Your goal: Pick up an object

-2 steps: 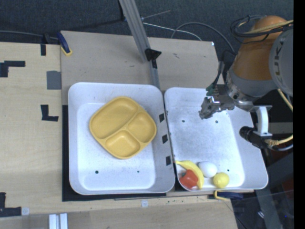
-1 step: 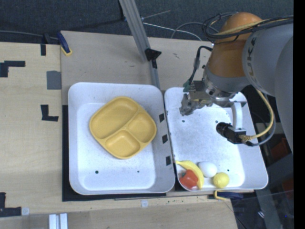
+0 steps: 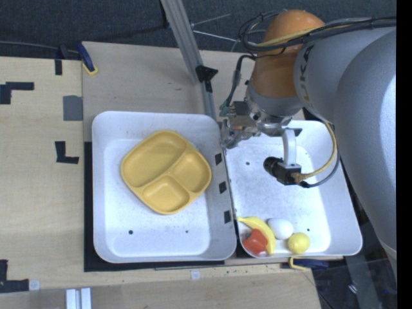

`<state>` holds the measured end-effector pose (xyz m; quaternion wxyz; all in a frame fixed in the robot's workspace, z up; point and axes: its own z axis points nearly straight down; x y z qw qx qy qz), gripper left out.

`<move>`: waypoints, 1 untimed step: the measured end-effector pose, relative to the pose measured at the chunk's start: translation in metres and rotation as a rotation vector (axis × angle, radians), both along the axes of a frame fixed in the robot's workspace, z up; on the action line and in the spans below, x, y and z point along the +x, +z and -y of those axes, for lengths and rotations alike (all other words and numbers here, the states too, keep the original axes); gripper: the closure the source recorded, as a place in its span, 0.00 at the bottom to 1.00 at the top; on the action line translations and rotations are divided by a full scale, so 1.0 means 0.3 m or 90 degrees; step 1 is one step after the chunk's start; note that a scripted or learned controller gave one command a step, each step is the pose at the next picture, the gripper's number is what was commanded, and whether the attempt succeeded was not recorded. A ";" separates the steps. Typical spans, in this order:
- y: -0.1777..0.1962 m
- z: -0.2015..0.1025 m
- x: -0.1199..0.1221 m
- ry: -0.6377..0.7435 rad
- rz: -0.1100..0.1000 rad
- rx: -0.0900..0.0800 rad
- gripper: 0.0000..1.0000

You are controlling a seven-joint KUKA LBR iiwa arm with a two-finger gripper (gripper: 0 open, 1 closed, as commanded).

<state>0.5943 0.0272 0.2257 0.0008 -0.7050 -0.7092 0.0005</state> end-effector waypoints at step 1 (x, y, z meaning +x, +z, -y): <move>-0.012 -0.164 0.055 0.000 0.001 0.000 1.00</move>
